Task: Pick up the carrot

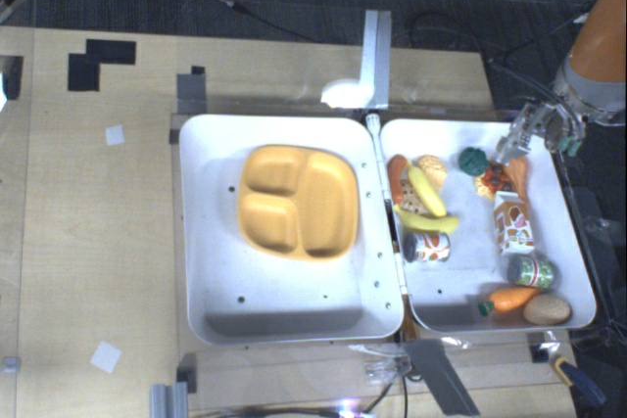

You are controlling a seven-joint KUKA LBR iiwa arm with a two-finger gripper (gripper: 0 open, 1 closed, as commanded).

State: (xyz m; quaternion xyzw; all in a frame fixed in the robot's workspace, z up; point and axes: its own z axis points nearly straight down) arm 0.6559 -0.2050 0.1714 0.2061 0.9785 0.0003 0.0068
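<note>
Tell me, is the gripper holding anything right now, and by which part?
Nothing shows between its fingers. The gripper hovers over the right bin's far corner, while the carrot lies untouched near the front edge.

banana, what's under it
The banana lies across a sausage and a speckled piece, its end above a can. What it covers cannot be seen.
</note>
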